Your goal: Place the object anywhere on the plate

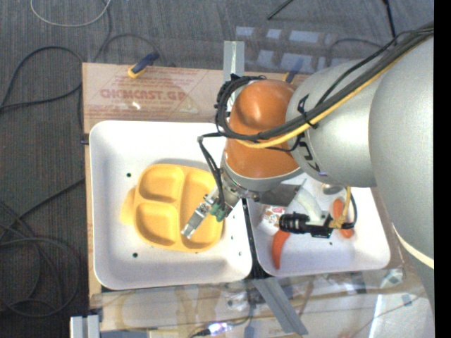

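claw point(199, 220): your claw hangs over the yellow plate's point(158, 203) lower-right compartment in the left bin point(106, 160), grip state unreadable, nothing visibly held between it.

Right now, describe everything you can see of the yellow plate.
The plate is yellow, smooth and glossy like plastic, with rounded corners and three sunken compartments split by raised ridges. It lies flat, right side up, in the left bin, toward that bin's right half. The gripper reaches in over its lower right compartment. Whether it touches the plate, I cannot tell.
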Robot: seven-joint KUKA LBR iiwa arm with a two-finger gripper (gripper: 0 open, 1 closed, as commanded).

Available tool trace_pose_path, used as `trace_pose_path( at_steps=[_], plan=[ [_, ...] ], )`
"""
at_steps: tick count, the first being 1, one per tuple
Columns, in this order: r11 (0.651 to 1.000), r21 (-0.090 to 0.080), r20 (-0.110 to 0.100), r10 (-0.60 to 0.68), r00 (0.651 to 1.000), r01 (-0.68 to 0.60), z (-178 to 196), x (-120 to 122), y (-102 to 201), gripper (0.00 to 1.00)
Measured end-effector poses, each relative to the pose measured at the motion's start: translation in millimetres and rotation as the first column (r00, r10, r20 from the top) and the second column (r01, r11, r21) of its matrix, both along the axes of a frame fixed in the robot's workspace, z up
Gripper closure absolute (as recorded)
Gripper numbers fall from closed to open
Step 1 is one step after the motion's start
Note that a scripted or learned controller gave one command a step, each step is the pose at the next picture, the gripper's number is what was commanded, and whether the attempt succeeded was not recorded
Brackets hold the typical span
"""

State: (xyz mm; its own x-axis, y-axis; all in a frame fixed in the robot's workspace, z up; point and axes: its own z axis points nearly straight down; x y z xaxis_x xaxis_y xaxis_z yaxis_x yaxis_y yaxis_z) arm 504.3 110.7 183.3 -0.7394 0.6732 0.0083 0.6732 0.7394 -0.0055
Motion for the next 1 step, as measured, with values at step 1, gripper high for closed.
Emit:
trace_pose_path(
  at_steps=[1],
  plan=[
    [1.0, 0.001, -0.004, 0.0, 1.0, 0.0, 6.6, 0.3, 0.6, 1.0]
  ],
)
